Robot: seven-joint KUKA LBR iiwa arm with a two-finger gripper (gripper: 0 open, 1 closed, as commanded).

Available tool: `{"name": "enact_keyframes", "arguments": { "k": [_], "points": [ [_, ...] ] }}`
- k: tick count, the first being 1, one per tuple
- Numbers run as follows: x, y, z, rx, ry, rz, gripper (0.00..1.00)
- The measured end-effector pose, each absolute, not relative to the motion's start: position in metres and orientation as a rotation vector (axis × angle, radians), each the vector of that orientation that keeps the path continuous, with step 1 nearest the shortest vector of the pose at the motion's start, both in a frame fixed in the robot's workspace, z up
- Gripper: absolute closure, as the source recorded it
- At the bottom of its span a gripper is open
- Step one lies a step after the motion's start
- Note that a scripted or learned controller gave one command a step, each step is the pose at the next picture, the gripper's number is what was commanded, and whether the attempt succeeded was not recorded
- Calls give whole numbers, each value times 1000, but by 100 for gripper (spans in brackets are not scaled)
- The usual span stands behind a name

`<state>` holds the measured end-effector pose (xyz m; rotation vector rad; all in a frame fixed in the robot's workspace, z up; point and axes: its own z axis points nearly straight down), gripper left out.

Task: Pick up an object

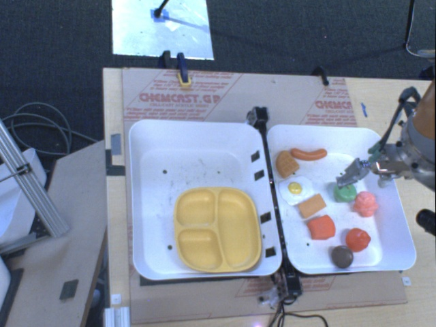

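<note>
The green toy (pixel 345 193) lies in the right bin (pixel 398 251), between the fried egg (pixel 295 189) and the pink piece (pixel 366 204). The gripper (pixel 349 176) hangs just above it; whether it grips anything I cannot tell. A yellow 3-compartment tray (pixel 218 229) sits in the left bin (pixel 150 182)

The hand (pixel 349 176) hangs over the right bin (pixel 402 251), just above the green toy (pixel 345 194); a yellow tray (pixel 218 228) sits in the left bin (pixel 150 182)

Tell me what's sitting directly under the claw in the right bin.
The green toy lies just below the claw, whose tip overlaps its top edge. That covered part is hidden, so contact can't be judged.
</note>
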<state>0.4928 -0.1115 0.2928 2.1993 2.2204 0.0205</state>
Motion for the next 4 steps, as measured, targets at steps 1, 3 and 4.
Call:
{"name": "enact_keyframes", "arguments": {
  "k": [1,3,4],
  "points": [
    [485,-132,187,2227,2224,-7,0],
    [487,-99,81,2218,2222,2,0],
    [487,-100,95,2218,2221,3,100]
  ]
}}
